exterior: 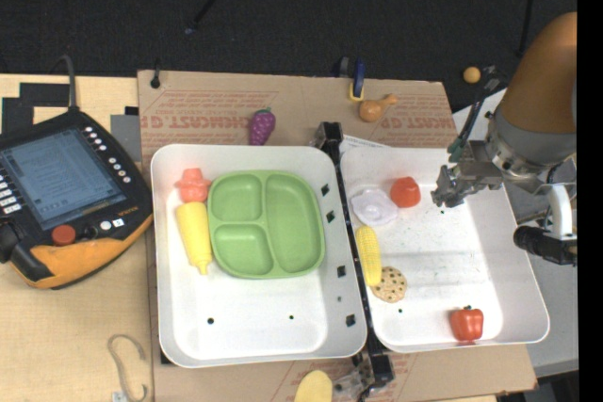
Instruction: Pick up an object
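The left bin (179, 315) held one green divided plate (264, 224), one yellow bottle (194, 235) along the plate's left edge and one pink piece (191, 184) just above the bottle. The right bin (513, 297) held five things: a clear cup (372, 205) and a corn cob (368, 254) by its left wall, a cookie (388, 284) touching the cob's lower end, an orange-red ball (405, 192) right of the cup, and a red pepper (466, 323) near the front rim. The gripper (446, 194) hung over the right bin, right of the ball and apart from it; whether its fingers were spread or closed could not be made out.
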You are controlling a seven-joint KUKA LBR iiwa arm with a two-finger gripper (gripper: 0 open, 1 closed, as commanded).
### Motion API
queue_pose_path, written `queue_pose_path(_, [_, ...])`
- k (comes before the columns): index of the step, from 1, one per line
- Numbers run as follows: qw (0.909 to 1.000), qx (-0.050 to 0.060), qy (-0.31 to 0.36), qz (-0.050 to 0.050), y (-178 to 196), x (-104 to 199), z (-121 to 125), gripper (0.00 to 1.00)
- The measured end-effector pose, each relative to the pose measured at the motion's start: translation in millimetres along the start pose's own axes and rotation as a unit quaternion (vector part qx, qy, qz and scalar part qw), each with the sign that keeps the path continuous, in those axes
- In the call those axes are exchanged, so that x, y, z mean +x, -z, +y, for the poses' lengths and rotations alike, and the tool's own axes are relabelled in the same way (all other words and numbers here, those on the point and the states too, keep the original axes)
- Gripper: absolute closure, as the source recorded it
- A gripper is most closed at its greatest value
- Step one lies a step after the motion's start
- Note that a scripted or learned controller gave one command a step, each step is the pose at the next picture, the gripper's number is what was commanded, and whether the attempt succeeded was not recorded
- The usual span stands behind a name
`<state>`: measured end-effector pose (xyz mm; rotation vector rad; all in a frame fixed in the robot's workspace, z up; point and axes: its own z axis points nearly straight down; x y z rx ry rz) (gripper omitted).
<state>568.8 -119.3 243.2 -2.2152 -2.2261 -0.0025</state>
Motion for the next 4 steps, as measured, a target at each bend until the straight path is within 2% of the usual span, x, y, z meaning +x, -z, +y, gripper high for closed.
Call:
queue_pose_path(1, [1.0,0.001,-0.001,0.0,-17,52,28,1.0])
queue_pose_path(2, [1.0,0.001,-0.002,0.0,-21,84,51,1.0])
queue_pose_path(3, [1.0,0.001,-0.002,-0.001,-6,79,46,1.0])
queue_pose_path(4, [1.0,0.002,-0.002,-0.001,-7,79,41,1.0])
